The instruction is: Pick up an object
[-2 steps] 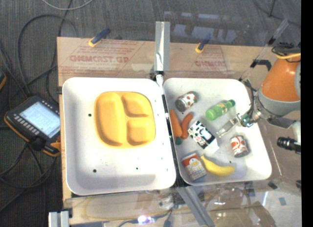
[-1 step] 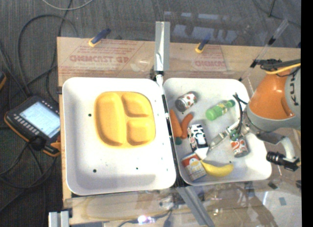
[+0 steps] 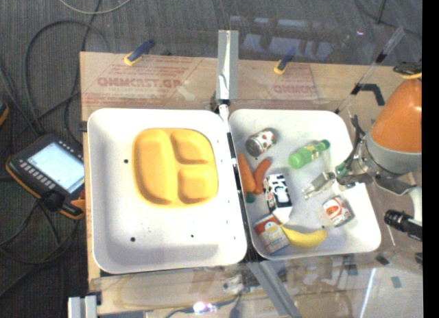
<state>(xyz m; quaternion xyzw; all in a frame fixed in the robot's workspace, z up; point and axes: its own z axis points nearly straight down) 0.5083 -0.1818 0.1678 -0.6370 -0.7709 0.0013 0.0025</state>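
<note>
Here, a yellow plastic tray with sections (image 3: pixel 175 166) lies in the left white bin (image 3: pixel 110 241), and in the right white bin (image 3: pixel 357 238) the fingers (image 3: pixel 322 185) hang open beside a green plastic bottle (image 3: pixel 307 153), gripping nothing.

The grey arm (image 3: pixel 396 152) reached in from the right, its orange band uppermost, with the wrist angled down and leftward; the gripper (image 3: pixel 319 185) hung low at its end, its slim metal fingers (image 3: pixel 314 188) pointing left
</note>
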